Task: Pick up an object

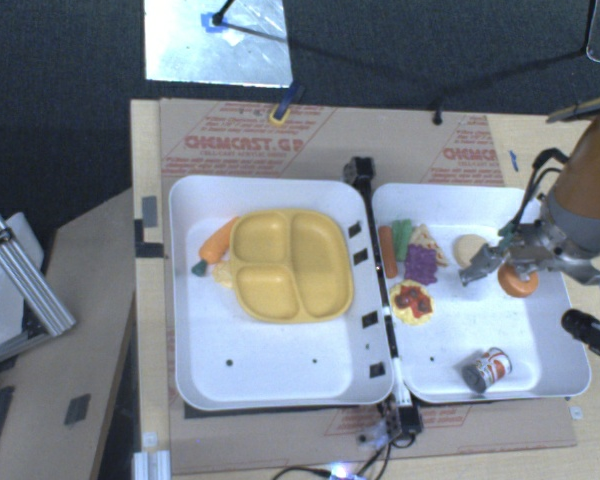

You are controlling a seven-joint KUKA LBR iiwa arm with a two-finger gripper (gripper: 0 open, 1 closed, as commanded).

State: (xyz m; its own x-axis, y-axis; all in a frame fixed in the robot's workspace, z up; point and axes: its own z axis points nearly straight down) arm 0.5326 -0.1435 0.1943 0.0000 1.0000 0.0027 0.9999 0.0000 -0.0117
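Note:
My gripper (483, 264) hangs low over the right bin (550, 368), near its right side. An orange ring-shaped toy (519, 283) lies just under and to the right of it, partly covered by the gripper body. A pale bread roll (469, 247) sits right beside the gripper's tip on the left. Further left lie purple grapes (421, 264), a red sausage (387, 250), a green vegetable (403, 235) and a pizza slice (413, 302). A small can (486, 369) lies on its side at the front.
The left bin (195, 358) holds a yellow divided plate (285, 265) with a carrot (217, 241) against its left edge. A black hinge strip (376, 268) runs between the bins. The arm (590, 193) comes in from the right.

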